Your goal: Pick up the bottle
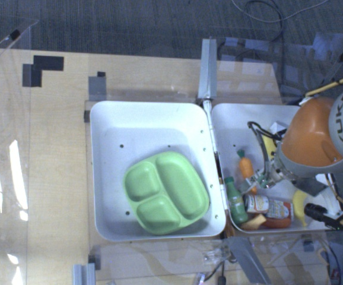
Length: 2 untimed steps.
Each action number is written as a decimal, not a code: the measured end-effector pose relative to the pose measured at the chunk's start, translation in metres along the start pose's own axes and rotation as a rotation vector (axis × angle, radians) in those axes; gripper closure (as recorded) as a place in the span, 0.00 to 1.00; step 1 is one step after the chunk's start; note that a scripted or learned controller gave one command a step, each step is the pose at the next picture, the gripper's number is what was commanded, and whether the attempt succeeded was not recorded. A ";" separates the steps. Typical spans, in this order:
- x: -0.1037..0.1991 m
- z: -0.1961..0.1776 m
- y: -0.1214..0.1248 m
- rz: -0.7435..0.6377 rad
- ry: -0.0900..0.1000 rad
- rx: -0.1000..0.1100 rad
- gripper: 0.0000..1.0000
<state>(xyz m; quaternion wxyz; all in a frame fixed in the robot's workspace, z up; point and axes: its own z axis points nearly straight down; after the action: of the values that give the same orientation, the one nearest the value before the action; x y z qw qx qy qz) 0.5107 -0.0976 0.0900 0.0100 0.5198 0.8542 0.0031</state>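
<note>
A small green bottle (236, 202) lies along the left wall of the right bin (231, 129), near its front corner. Just right of it lies a second bottle-like container with a white label and a red end (270, 207). My gripper (261, 180) hangs low over the middle of the right bin, just above the labelled container and a little up and right of the green bottle. The wrist and the orange band (310, 139) hide the part of the bin behind it. Nothing is seen held in the gripper.
An orange toy carrot (245, 167) lies left of the gripper. A yellow banana (299, 206) and a bread-coloured piece (254, 221) sit at the bin's front. The left bin (109, 135) holds a green divided plate (167, 192). A black cable (257, 130) loops behind the gripper.
</note>
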 end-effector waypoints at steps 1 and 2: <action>0.008 0.000 -0.014 0.294 0.003 -0.002 0.00; 0.012 -0.093 0.034 0.272 0.010 0.014 0.00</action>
<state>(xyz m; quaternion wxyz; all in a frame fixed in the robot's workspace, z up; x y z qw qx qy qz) 0.5333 -0.0714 0.1834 0.0015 0.6307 0.7761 0.0010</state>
